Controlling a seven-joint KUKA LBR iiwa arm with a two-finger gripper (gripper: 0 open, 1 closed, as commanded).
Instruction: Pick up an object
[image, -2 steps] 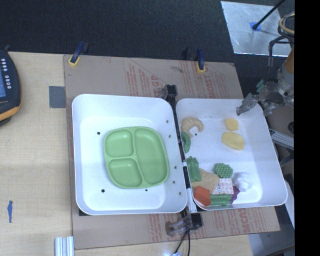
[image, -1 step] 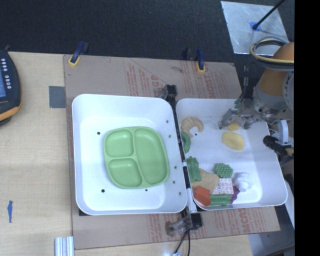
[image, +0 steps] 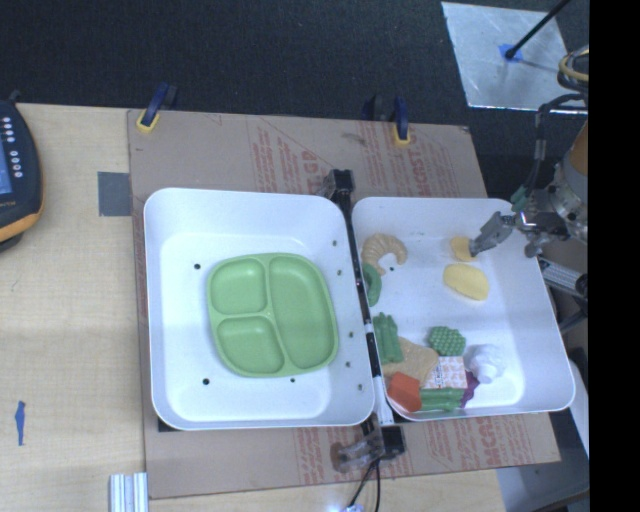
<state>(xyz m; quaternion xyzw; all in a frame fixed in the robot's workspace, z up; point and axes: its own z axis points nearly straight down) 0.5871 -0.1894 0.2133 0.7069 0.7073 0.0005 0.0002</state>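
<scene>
Two white bins (image: 160, 300) abut; pincer (image: 490, 238), grip state unclear, hangs by right bin's far rim near yellow piece (image: 466, 281).

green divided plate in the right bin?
No, the green divided plate lies in the left bin; the right bin holds the small toy foods.
</scene>
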